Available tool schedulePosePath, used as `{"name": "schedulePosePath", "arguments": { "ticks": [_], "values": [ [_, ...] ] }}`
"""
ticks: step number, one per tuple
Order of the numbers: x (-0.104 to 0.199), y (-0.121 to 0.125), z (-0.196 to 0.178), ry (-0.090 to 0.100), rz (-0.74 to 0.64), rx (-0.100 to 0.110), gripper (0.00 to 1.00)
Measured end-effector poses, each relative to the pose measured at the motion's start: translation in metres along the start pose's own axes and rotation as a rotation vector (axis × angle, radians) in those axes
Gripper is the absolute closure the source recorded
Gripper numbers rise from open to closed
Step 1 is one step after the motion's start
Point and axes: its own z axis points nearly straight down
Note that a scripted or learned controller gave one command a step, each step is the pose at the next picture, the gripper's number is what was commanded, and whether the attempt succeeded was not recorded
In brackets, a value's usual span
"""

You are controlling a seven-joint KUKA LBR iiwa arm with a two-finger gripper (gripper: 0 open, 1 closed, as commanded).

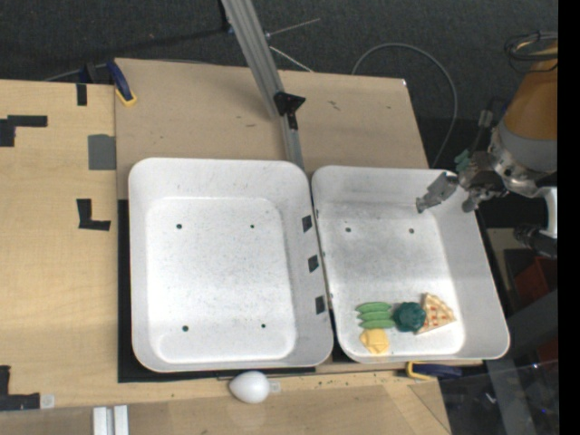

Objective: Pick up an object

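My jaws (444,191) hang at the far right corner of the right bin (381,243); whether they are released or clenched I cannot tell. The toys (403,317) huddle at its near edge, straight toward the front from me.
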Motion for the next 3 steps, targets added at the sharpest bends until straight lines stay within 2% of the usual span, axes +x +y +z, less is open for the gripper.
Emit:
{"name": "schedulePosePath", "arguments": {
  "ticks": [2,3],
  "values": [
    [0.005,0.011,0.112,0.001,-0.001,0.001,0.0],
    [0.005,0.013,0.098,0.0,-0.003,-0.003,1.0]
  ]
}}
